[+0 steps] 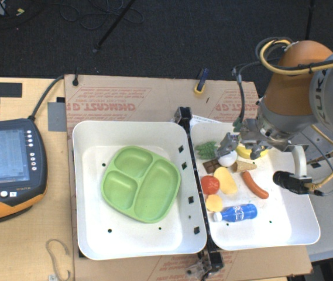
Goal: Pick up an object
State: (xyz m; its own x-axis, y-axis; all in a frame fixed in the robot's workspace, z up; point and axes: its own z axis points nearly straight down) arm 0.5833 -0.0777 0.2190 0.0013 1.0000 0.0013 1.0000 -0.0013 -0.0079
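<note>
Pick not done yet: gripper (234, 147) sits low over far-left of right bin (295, 230), by a white egg (227, 159); can't tell finger state or any hold. Tomato (210, 184), sausage (254, 185), bottle (236, 213) crowd nearby. Green tray (141, 182) in left bin (90, 215).

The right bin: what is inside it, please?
The right bin holds a blue bottle, a sausage, a tomato and yellow pieces. The gripper covers items beneath it.
</note>
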